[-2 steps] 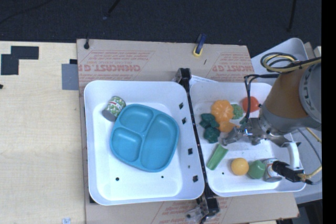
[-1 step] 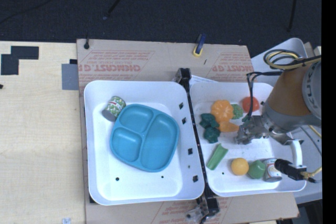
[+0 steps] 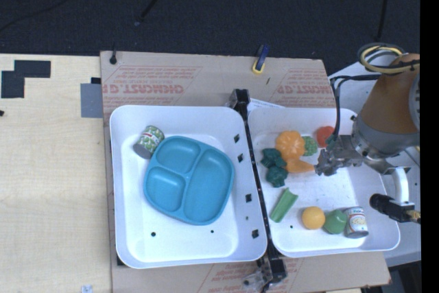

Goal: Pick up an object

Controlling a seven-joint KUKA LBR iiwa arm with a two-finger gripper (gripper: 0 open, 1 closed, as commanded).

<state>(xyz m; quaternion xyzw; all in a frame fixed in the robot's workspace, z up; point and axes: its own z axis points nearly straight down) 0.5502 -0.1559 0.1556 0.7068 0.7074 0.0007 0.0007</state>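
Right bin (image 3: 384, 243) — green stick (image 3: 283, 205) lies diagonal, claw (image 3: 328, 167) apart, grip state unclear.

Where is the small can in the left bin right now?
In the camera view, the small can lies in the left bin, in its upper-left corner, against the upper-left edge of the blue divided plate.

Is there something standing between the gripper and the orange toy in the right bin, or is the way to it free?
Nothing visible stands between them. The gripper hangs over the right bin, just right of the orange toy. A small green piece and a red piece lie close beside that toy and could be bumped.
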